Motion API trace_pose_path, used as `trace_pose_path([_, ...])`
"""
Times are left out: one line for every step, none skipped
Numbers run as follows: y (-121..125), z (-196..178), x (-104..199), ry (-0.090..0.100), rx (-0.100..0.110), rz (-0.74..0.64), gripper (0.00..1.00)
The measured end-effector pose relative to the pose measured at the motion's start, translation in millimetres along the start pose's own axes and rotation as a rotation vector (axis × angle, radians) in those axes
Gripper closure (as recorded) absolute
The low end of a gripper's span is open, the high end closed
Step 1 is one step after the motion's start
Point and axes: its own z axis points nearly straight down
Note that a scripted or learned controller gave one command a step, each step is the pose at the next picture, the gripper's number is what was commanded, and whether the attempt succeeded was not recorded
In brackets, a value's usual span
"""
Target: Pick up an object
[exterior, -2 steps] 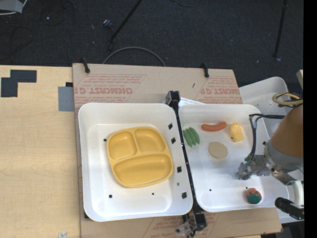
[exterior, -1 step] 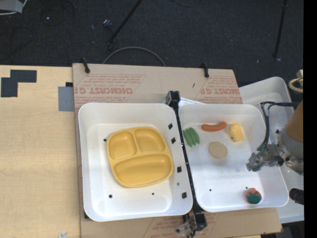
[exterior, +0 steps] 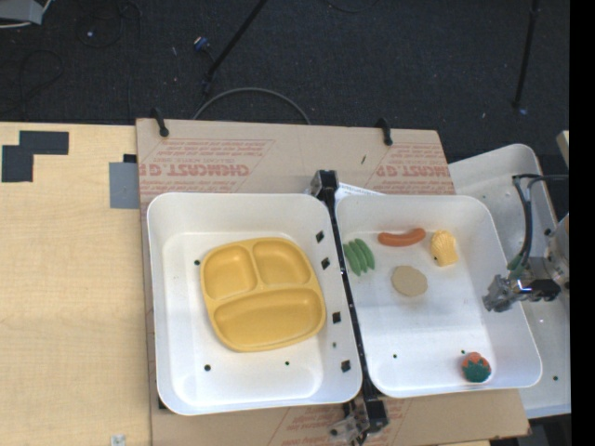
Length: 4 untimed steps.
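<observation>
The gripper (exterior: pixel 509 292) sits at the right bin's (exterior: pixel 437 379) right edge — whether it is open or closed cannot be told, and nothing shows in its grasp. In that bin lie a green pod (exterior: pixel 359 255), sausage (exterior: pixel 402 238), yellow corn (exterior: pixel 444 247), tan disc (exterior: pixel 409 282) and, near the front corner, a red-green fruit (exterior: pixel 476 367). The left bin (exterior: pixel 177 342) holds a yellow tray (exterior: pixel 264 293).

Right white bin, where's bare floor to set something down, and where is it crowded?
In the right white bin, the widest bare floor is the lower left, below the round tan cookie and left of the red and green strawberry toy. The top is crowded: green bean pods, orange sausage and yellow corn piece. The gripper sits at the right rim.
</observation>
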Motion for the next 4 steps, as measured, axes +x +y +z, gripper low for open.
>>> trace_pose_path([10,-48,0,0.000,0.000,0.000,1.00])
trace_pose_path([23,-32,50,0.004,0.006,-0.003,1.00])
trace_pose_path([41,-37,107,0.004,0.005,-0.004,1.00])
trace_pose_path([61,-27,149,0.003,0.006,-0.003,1.00])
